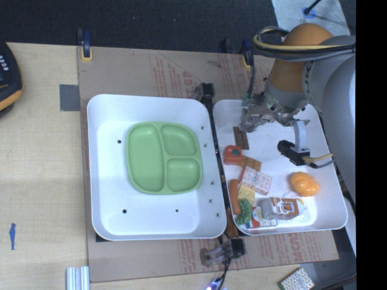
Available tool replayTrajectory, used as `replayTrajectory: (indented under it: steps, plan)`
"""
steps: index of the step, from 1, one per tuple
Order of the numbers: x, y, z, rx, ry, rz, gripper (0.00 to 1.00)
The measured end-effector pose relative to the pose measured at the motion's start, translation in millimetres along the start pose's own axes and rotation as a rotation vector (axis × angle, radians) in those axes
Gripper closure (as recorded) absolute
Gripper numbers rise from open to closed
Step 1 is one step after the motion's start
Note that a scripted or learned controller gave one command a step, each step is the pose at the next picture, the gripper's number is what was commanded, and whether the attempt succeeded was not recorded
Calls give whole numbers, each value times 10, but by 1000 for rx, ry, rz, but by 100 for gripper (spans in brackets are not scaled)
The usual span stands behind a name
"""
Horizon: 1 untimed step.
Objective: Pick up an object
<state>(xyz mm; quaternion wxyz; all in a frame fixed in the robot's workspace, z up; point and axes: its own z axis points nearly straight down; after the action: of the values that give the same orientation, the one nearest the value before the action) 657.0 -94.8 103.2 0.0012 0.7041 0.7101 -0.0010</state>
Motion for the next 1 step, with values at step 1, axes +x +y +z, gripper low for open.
replayTrajectory:
  steps: [1]
  plan:
    - [0,-2,5,1,0,0,0]
